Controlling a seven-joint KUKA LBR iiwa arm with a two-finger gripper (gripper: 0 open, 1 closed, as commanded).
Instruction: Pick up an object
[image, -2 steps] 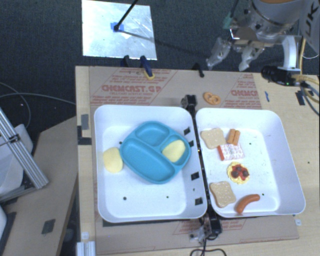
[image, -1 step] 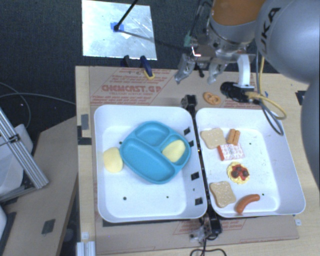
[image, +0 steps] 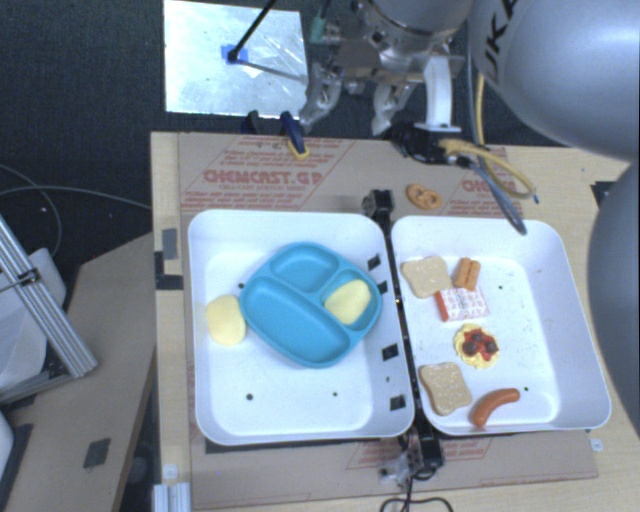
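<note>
Cardboard-covered bench (image: 260, 170) on a dark floor, two white bins side by side mid-frame. Gripper (image: 350, 100) at top centre, above the bench's far edge, well clear of both bins; two pale fingers (image: 318, 98) spread apart, nothing between them. Grey arm (image: 560, 60) fills upper right. Left bin (image: 290, 425): blue divided plate (image: 295, 320) with a yellow lump (image: 347, 300) in its right compartment; second yellow lump (image: 226, 320) just beside the plate's left edge. Right bin (image: 545, 330): toast slice (image: 427, 274), small sausage (image: 466, 272) near it, red-white packet (image: 461, 302), tart with red topping (image: 478, 345), another toast slice (image: 445, 387), hot dog sausage (image: 494, 404). Pretzel (image: 424, 196) on cardboard behind the right bin.
</note>
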